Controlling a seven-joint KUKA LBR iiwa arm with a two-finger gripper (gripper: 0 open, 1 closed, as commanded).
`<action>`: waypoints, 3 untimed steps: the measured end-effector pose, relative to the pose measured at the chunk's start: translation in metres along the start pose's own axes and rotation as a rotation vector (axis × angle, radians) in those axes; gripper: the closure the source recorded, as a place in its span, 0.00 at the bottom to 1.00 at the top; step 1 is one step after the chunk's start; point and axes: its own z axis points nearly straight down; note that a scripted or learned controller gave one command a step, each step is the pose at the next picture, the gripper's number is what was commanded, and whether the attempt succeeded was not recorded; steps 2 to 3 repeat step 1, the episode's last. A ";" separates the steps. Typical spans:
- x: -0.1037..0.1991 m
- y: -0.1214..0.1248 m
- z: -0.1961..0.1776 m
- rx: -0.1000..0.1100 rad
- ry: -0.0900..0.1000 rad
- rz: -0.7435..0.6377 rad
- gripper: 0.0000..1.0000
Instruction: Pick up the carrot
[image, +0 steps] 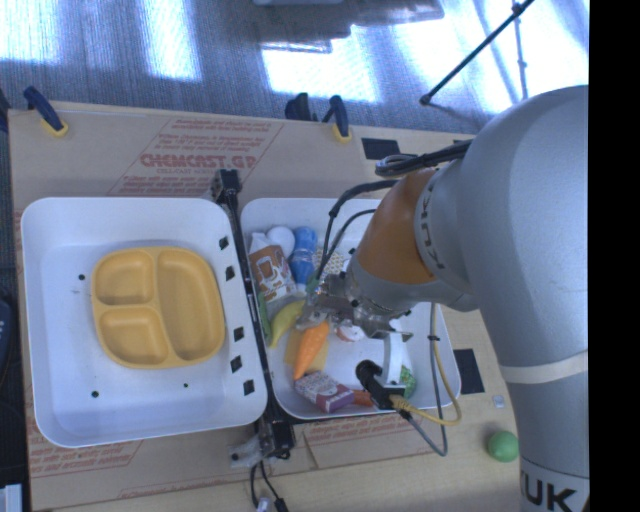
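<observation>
Grey arm (520, 230) loomed over the right bin (452, 378), its gripper (335, 312) directly above the carrot's (310, 347) upper end, finger state untellable; the carrot looked light, stiff and smooth, best pinched across mid-body.

Looked down at a slant from above the brown cardboard-covered surface (180, 150), near enough to take in both shallow white plastic bins (50, 300) side by side, with the bulky grey arm (530, 250) crowding in from the right.
</observation>
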 end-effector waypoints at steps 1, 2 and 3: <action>0.028 0.060 -0.101 -0.008 -0.001 0.039 1.00; 0.028 0.060 -0.101 -0.008 -0.001 0.039 1.00; 0.028 0.060 -0.101 -0.008 -0.001 0.039 1.00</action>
